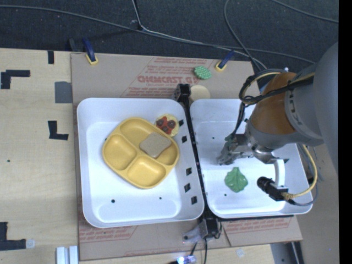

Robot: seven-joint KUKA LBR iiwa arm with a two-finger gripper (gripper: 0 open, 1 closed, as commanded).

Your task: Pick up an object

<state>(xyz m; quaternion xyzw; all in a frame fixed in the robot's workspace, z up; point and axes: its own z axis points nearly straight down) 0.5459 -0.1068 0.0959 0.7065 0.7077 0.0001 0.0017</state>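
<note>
Worktop (33, 147) of pale wood carries two white bins side by side. We see a yellow divided plate (141, 152) in the left bin (99, 202), with a tan sponge (154, 144) in one compartment and a red berry toy (166, 125) at its upper edge. In the right bin (214, 117), a green leafy toy (236, 179) lies just below the pincer (229, 152). Whether the pincer grips anything, we cannot tell.
</note>
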